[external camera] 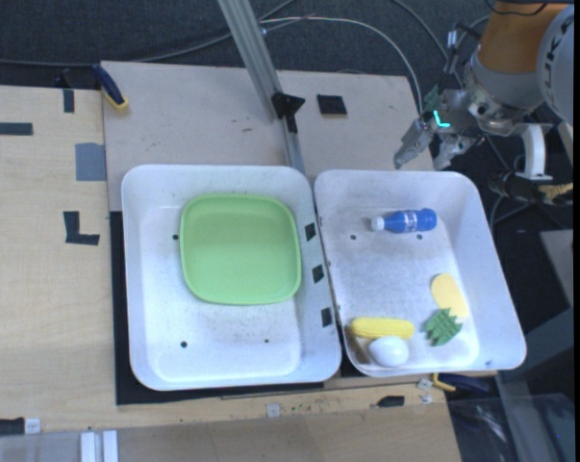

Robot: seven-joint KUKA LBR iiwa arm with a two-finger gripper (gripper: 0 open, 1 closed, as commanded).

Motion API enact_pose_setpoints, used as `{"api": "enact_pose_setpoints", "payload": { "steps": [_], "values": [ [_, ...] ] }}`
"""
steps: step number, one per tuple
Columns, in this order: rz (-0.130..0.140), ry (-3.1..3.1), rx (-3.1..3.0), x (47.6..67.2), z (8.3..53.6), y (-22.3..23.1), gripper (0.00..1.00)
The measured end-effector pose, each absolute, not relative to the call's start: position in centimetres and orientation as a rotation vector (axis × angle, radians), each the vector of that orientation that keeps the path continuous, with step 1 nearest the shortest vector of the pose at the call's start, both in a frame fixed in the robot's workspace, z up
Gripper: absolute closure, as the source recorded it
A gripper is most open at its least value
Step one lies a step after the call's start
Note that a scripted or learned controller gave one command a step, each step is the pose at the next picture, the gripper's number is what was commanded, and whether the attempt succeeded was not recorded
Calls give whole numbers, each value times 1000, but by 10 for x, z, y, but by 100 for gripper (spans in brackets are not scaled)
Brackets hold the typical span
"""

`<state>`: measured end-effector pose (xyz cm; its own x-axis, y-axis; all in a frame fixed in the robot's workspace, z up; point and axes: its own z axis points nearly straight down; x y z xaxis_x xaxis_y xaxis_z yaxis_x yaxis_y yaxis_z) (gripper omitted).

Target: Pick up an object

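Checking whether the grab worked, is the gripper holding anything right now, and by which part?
Nothing is held. The gripper hangs open above the right bin's far rim, nothing between its fingers.

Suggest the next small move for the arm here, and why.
Probably bring the tool in over the right bin and down toward the blue bottle. The tool sits above the bin's far rim with nothing between its fingers, and the bottle lies nearest, apart from the other items.

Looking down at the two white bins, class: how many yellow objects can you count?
2, both in the right bin: a yellow corn cob at its near edge, touching a white egg, and a yellow oval piece near the right wall, above a green leafy toy.
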<state>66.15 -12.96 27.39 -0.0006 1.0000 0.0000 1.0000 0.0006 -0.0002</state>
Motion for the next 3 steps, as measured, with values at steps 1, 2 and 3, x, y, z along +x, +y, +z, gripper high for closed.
{"api": "enact_pose_setpoints", "payload": {
  "steps": [1, 2, 3],
  "values": [
    [0, -2222, -2221, 661, 274, -130, 0],
    [5, -2219, -2218, 662, 214, -121, 0],
    [5, -2219, -2219, 654, 168, -124, 0]
  ]
}}
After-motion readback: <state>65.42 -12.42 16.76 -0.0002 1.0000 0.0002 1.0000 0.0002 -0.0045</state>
